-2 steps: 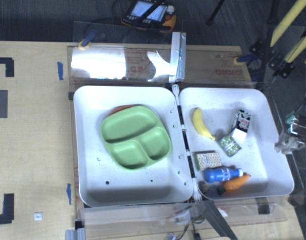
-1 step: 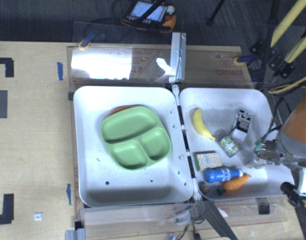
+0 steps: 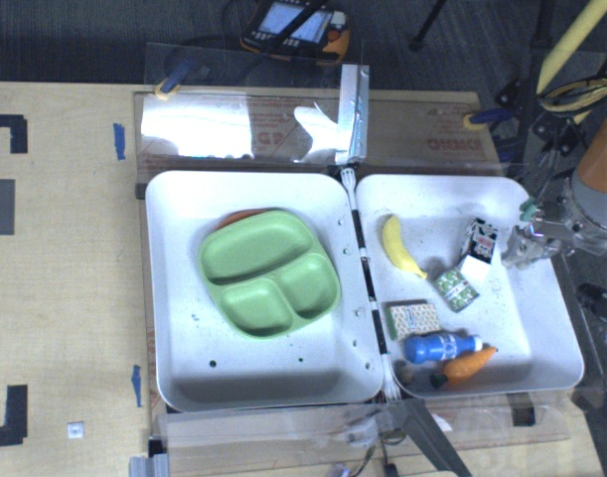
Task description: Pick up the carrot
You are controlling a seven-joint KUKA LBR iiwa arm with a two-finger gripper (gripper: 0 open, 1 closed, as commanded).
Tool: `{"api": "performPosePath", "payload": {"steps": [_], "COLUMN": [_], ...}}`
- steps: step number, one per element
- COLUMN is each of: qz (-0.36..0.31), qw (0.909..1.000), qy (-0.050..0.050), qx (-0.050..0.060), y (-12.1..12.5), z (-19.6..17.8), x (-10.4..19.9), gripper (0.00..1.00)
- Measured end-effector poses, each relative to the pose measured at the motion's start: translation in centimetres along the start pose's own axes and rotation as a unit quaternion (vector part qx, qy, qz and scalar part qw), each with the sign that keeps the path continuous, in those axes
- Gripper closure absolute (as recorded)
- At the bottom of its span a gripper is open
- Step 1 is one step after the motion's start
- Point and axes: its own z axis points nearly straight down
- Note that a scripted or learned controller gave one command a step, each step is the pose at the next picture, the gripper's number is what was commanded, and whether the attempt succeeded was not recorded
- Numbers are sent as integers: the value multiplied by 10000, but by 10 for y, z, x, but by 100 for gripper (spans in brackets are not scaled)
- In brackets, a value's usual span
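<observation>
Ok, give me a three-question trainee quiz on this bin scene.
1. True or false: the carrot lies in the right bin.
2. Which thing touches the carrot? A) banana B) blue bottle C) green plate
3. Fill in: the green plate has ___ compartments.

Key: 1 true; 2 B; 3 three.
</observation>
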Motion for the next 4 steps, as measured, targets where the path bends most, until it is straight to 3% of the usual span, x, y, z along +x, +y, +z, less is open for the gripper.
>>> {"api": "performPosePath", "payload": {"steps": [1,2,3,4], "qz": [255,985,785,2449], "qw": [9997,9951,9969,9695], "qy": [-3,2,-7,4], "qx": [0,20,-3,26], "y": [59,27,52,-61], "z": [-32,-44,-70,-63], "x": [11,-10,-1,-11], "gripper": [100,100,100,100]}}
